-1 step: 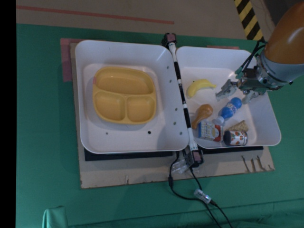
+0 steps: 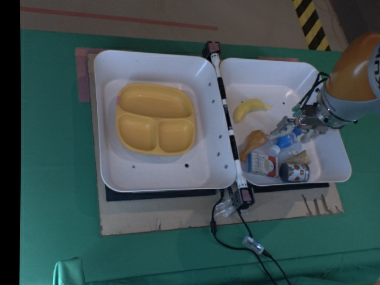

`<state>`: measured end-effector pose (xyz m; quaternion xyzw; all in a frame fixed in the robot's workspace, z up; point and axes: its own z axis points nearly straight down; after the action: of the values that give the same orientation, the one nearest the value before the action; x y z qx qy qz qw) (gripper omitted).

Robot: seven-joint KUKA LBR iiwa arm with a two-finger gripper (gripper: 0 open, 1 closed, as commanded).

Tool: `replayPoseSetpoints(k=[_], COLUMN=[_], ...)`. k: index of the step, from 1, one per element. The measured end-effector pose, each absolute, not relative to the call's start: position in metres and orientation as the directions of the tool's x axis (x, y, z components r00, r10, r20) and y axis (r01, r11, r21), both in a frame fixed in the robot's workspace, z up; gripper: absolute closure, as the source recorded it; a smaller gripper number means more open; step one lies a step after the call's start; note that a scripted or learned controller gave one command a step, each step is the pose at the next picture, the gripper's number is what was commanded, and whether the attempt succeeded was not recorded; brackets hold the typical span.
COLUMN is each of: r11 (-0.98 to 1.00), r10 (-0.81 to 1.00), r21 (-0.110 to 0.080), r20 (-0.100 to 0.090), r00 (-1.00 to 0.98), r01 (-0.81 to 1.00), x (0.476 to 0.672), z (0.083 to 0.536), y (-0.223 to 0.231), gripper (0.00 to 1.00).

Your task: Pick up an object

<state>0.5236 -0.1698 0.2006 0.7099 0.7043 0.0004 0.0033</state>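
Green matting covers the bench (image 2: pixel 53 159), and on it a sheet of cardboard (image 2: pixel 148 218) carries two shallow white bins side by side, their inner rims meeting along a hinged strip at mid-bench.

Starting at the left, the left bin (image 2: pixel 110 70) holds a single yellow divided tray (image 2: pixel 155 125), lying flat and roughly central on the bin floor, nearer the far rim than the near one. It has one long compartment on the far side and two smaller ones nearer the camera, all bare; it reads as a place where picked items could later be dropped.

Past the shared rim, the right bin (image 2: pixel 267 70) carries the loose items, and they crowd its near half. A banana (image 2: pixel 250 108) lies alone towards the middle of the floor, apart from the rest, which makes it the easiest to reach cleanly. Nearer the inner rim sits a tan drumstick-shaped toy (image 2: pixel 255 141), and just beside it, against the near rim, a small printed carton (image 2: pixel 262 163). A clear bottle with a blue label (image 2: pixel 283 142) lies on its side in the cluster, and a dark can (image 2: pixel 294 171) rests by the near rim with a pale cone-like piece (image 2: pixel 300 157) just behind it.

At the right, the gripper (image 2: pixel 294 127) hangs low over the bottle's end, apparently lined up on that item. Whether its fingers are parted or closed I cannot tell, nor whether anything is held.
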Motion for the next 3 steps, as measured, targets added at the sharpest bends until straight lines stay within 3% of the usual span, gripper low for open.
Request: replayPoseSetpoints(k=[1,2,3], r11=[-0.007,-0.007,-0.007], r10=[1.0,1.0,1.0], r21=[0.018,0.026,0.025], r20=[-0.009,-0.012,-0.013], r00=[0.008,0.007,0.008], r01=[1.0,1.0,1.0], x=[0.547,0.511,0.521], z=[0.188,0.188,0.188], y=[-0.159,-0.158,-0.136], gripper=[0.0,0.0,0.0])
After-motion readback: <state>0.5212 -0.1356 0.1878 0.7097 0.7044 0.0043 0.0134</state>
